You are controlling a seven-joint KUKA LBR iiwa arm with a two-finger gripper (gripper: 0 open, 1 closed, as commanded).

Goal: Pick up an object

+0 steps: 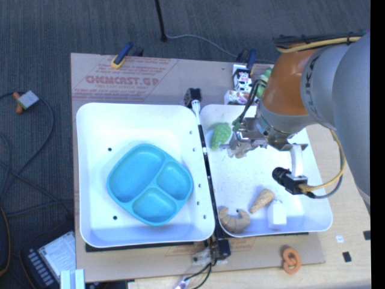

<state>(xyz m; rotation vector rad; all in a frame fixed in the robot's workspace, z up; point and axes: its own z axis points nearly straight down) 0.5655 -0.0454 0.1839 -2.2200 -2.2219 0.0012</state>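
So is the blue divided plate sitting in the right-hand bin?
No, the blue divided plate lies in the left bin, while the arm works over the right bin.

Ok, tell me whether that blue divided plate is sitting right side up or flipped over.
Right side up. The blue divided plate lies in the left bin with its three hollow compartments facing upward.

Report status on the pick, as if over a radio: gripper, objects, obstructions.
Gripper low in right bin, beside green object; grasp unconfirmed. Croissant and cone lie apart, near front wall. Blue divided plate in left bin.
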